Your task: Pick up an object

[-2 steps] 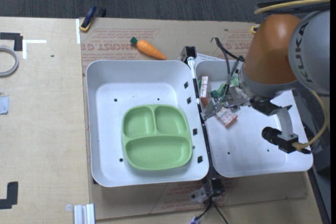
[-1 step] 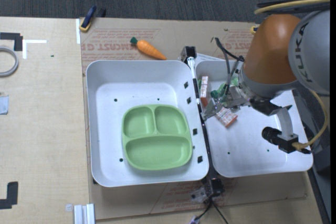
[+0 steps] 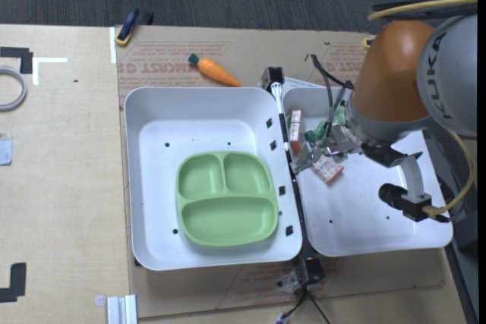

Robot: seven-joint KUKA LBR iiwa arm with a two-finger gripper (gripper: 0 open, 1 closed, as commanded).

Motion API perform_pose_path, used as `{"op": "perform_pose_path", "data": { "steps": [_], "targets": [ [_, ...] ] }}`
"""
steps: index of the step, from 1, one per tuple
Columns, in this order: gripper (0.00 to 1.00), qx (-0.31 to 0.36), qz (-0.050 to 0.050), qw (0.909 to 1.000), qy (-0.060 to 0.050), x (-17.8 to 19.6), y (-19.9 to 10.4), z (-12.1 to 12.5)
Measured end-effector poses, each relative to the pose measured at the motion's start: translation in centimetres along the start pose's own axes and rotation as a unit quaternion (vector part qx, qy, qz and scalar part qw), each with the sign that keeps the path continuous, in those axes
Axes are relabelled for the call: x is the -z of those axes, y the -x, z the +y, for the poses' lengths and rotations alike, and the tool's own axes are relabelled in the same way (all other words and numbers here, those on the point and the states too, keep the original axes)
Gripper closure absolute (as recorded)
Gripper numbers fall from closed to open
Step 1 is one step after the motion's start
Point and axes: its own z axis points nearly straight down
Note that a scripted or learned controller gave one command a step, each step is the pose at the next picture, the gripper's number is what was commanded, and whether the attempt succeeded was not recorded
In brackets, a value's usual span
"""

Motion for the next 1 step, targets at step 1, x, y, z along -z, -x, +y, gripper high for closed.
{"op": "perform_pose_path", "data": {
  "steps": [1],
  "targets": [
    [0.0,0.083,0.0,0.9966,0.0,-8.7,9.07,1.65]
  ]
}}
